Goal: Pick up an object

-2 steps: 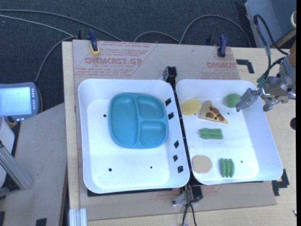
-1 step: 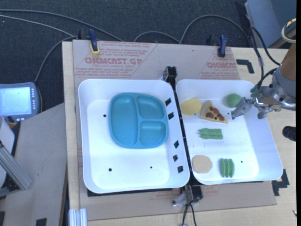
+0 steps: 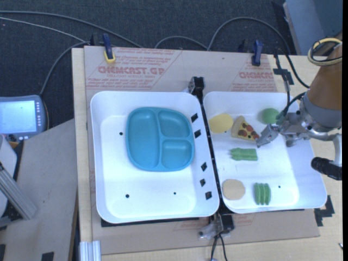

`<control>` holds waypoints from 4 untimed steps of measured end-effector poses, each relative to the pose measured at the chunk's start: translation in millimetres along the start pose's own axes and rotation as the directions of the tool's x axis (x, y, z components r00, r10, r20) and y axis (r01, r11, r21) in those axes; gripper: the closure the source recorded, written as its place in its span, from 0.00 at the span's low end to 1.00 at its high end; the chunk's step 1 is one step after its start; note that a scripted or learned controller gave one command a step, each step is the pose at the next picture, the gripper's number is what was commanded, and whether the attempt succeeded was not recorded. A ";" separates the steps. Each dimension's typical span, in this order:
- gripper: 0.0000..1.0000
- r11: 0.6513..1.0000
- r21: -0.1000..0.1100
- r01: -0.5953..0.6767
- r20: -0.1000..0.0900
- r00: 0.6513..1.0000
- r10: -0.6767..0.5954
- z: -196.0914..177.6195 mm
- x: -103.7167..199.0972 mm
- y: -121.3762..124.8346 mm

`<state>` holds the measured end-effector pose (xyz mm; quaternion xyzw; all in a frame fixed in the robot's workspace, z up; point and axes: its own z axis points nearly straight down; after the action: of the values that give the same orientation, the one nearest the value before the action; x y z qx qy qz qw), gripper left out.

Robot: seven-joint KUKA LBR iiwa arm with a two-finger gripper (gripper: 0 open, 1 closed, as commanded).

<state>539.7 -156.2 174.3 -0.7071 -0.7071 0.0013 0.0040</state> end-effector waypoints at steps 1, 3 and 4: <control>0.00 1.000 0.000 0.000 0.000 1.000 0.000 57.5 0.8 8.8; 1.00 1.000 -0.015 0.002 0.006 1.000 -0.001 -19.8 -1.9 18.0; 1.00 1.000 -0.015 0.002 0.006 1.000 -0.002 -84.1 -3.6 15.7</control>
<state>556.1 -160.1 258.3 -0.7066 -0.7076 -0.0020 -0.0036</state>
